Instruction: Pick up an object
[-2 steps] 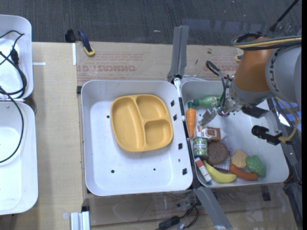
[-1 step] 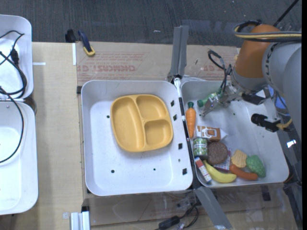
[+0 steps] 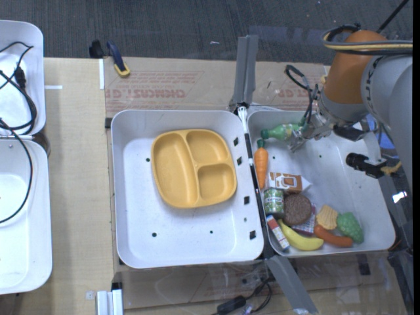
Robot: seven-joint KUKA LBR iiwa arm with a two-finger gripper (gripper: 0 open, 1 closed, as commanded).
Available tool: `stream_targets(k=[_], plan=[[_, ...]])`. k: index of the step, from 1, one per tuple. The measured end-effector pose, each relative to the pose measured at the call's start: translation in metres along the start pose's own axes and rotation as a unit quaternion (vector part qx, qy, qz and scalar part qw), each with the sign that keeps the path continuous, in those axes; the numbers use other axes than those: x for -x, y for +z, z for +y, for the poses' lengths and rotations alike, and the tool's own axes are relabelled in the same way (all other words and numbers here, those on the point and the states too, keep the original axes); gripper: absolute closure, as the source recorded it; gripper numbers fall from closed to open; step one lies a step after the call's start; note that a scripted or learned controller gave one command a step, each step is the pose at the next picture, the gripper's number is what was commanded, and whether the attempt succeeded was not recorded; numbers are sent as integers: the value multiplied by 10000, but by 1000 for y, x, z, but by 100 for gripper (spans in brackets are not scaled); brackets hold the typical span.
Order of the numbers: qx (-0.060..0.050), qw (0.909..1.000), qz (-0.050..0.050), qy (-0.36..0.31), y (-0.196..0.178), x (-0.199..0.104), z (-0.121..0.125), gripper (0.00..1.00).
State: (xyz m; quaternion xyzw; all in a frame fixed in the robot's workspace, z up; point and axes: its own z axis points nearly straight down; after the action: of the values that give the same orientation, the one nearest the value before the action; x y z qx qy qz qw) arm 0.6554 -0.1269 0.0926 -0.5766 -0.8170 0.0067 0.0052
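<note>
Gripping end of the grey arm, the two-finger gripper (image 3: pixel 300 138) hung low in the far part of the right-hand shallow white bin (image 3: pixel 341 169); whether it was released or clenched could not be told, since its tip was small and dark against the bin floor. Just beside it, towards the left, lay the green plastic bottle (image 3: pixel 281 132), so near that touching could not be ruled in or out.

Taking that right-hand bin as the landmark, the largest thing was the left-hand shallow white bin (image 3: pixel 134 176), joined along its left wall. On that bin's floor lay the yellow three-compartment plastic plate (image 3: pixel 193 167), flat and right way up.

Inside the landmark bin, along its left wall, lay the orange toy carrot (image 3: pixel 261 166) with its green top pointing to the far end. Nearer the front sat the brown-and-white small carton (image 3: pixel 287 182), then the green-labelled tin can (image 3: pixel 273 202) and the dark brown round patty (image 3: pixel 298 209) touching one another. At the front edge rested the yellow toy banana (image 3: pixel 300 237), the orange-red toy sausage (image 3: pixel 333 238), the tan crinkled cracker piece (image 3: pixel 326 216) and the green toy broccoli (image 3: pixel 350 226), crowded together.
</note>
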Motion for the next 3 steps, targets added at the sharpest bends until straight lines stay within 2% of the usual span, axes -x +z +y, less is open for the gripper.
stream_targets(k=[1, 2, 3], plan=[[-42, 10000, 24, 5, 2, -1, -2, 0], [-42, 10000, 15, 8, -4, 1, -2, 100], [-46, 10000, 18, 10, -4, 1, -2, 0]])
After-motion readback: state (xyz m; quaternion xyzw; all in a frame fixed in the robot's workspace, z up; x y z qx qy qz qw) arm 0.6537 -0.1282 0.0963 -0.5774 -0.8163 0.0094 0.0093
